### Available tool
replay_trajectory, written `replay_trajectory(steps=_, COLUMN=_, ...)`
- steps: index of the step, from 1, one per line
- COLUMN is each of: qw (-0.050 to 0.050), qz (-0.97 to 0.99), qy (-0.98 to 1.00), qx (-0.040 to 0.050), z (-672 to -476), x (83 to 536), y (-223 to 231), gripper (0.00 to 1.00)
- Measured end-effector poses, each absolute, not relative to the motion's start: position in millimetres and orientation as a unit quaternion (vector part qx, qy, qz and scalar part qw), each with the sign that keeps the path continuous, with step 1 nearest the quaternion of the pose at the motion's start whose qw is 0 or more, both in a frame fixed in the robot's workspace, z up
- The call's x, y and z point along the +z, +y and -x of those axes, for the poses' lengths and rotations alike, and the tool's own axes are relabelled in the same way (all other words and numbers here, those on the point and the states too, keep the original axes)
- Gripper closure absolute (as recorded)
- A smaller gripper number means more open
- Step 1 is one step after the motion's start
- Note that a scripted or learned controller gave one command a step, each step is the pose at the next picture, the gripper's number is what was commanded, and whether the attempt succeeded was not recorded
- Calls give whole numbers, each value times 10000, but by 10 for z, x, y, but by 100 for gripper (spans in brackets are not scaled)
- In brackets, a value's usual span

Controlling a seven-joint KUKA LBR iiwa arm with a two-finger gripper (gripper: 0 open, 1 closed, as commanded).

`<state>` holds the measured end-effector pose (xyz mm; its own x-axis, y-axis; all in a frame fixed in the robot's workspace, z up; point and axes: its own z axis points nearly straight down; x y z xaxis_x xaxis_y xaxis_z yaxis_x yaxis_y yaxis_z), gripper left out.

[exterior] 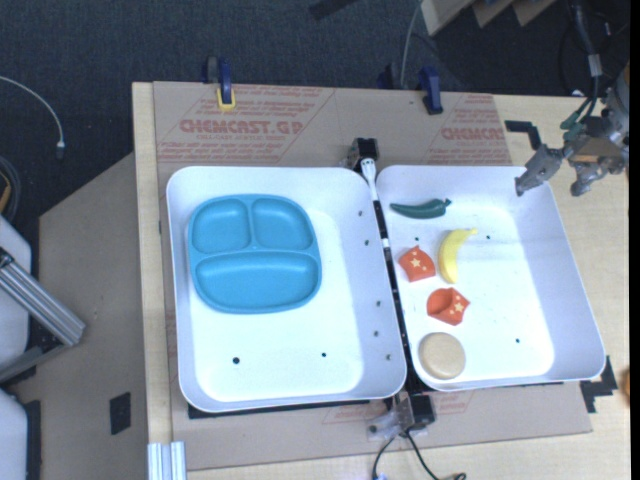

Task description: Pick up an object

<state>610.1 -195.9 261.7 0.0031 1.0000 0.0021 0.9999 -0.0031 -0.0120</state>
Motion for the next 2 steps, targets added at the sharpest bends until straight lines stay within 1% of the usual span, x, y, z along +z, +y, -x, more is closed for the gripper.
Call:
replay_trajectory(steps=1, qw=-6, qz=7070, qy=-7072, qx=0, z=-6125, x=2691, y=-1952, gripper=0)
replay_trajectory(steps=2, qw=26, qz=7075, qy=-7067, qx=18, z=-6138, x=2140, y=-2050, gripper=0)
